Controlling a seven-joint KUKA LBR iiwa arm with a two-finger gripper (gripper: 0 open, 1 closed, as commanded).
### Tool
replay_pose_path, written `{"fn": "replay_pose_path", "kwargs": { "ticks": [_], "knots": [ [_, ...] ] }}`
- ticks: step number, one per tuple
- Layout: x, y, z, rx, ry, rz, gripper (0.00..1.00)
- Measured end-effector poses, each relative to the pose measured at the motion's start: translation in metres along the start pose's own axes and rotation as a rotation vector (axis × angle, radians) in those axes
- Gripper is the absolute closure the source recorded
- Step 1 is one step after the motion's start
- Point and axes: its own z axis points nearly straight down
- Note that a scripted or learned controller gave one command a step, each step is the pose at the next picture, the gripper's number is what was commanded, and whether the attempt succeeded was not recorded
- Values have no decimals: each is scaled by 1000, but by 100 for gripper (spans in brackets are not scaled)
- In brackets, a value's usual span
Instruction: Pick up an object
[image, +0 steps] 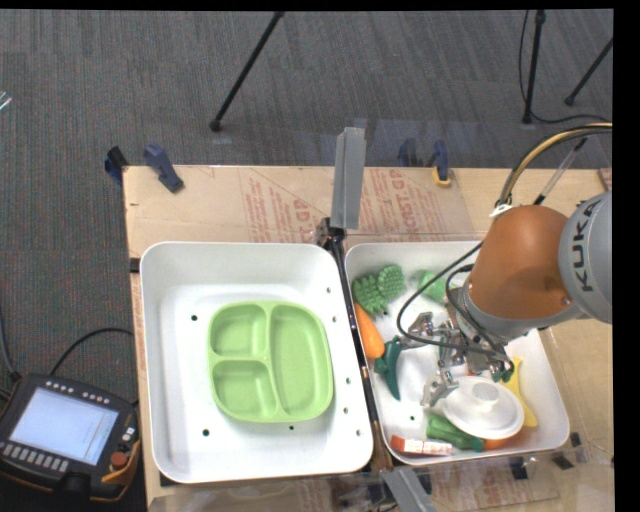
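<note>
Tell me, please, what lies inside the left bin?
Inside the left bin lies a green divided plate with nothing in its three compartments. Whatever is beneath the plate is hidden.

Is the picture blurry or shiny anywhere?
In the camera view, the green tray and the left bin look sharp under even light, with soft shadows; the arm's orange band has a soft shine; the gripper is harder to make out among cluttered toys.

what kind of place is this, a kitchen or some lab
Most likely a robotics lab, not a kitchen. A grey robot arm reaches over two white bins on a cardboard-topped bench, a teach pendant lies on carpet, and tripod legs stand behind.
</note>
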Motion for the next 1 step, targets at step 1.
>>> {"fn": "replay_pose_path", "kwargs": {
  "ticks": [1],
  "knots": [
    [-73, 16, -1, 0, -3, 104, 0]
  ]
}}
